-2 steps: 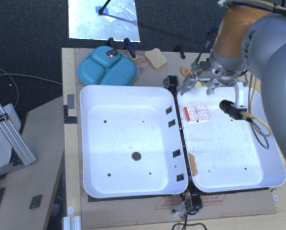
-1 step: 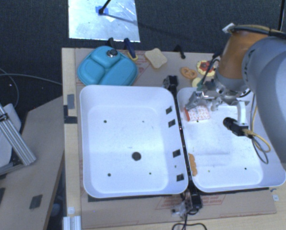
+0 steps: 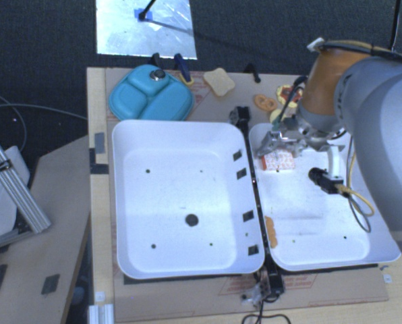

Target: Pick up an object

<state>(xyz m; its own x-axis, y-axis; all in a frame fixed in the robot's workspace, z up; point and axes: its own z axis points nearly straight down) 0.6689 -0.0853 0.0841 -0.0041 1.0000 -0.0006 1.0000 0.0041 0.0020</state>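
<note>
Over the right bin (image 3: 363,252), near its upper-left corner, the gripper (image 3: 274,144) hangs right at a small red-and-white packet (image 3: 280,161). That packet lies directly beneath the gripper; whether it is gripped cannot be told from this view.

The gripper (image 3: 276,144) is masked by the wrist, so its fingers cannot be made out. The red-and-white packet (image 3: 280,160) beneath it is partly covered. The arm (image 3: 376,113) is cut off by the right edge, and the right bin (image 3: 322,248) is overlapped at its far right corner
</note>
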